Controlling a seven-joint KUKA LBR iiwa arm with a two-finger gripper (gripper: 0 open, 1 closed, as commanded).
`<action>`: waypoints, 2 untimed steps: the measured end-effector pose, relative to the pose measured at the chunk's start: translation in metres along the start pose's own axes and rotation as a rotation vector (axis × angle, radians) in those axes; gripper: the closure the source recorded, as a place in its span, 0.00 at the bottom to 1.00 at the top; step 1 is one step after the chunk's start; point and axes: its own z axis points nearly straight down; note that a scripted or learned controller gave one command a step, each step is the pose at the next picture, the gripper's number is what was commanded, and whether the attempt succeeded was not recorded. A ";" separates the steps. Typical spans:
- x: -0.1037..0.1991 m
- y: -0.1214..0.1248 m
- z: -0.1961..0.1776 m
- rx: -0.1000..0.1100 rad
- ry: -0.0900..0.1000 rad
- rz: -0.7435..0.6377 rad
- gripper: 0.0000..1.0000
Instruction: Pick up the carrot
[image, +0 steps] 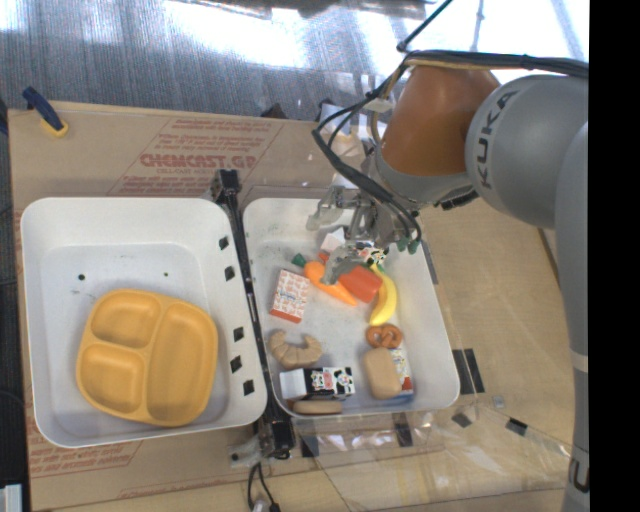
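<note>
**Reaching for the carrot in the right bin**

Hovering over the far part of the right bin (432, 300), my gripper (352, 250) sits low above a cluster of toy food. Its metal parts blur into the clutter beneath, so I cannot tell how it is set, and nothing shows as held in it.

The carrot (328, 281) lies flat on the bin floor, just near-left of the gripper. It is a small orange piece with a green tip pointing to the far left. Its thick end runs right, touching or tucked against a red-orange block (363, 284). A banana (384, 302) curves just right of that block, and a small printed carton (290, 297) stands just left of the carrot. A croissant (295, 348) lies nearer, well apart from it.

I judge the carrot to be light, stiff plastic, smooth and likely slippery, with a taper that could squirt out of a pinch near the narrow end. The best hold looks to be across the middle of its body, closing across its width, away from the red-orange block so I do not catch both.

The left bin (40, 300) carries a yellow divided tray (148, 356) and plays no part here.
</note>
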 end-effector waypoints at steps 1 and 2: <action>0.009 -0.024 0.107 -0.002 0.006 0.027 0.00; 0.005 -0.022 0.092 -0.001 -0.004 0.019 1.00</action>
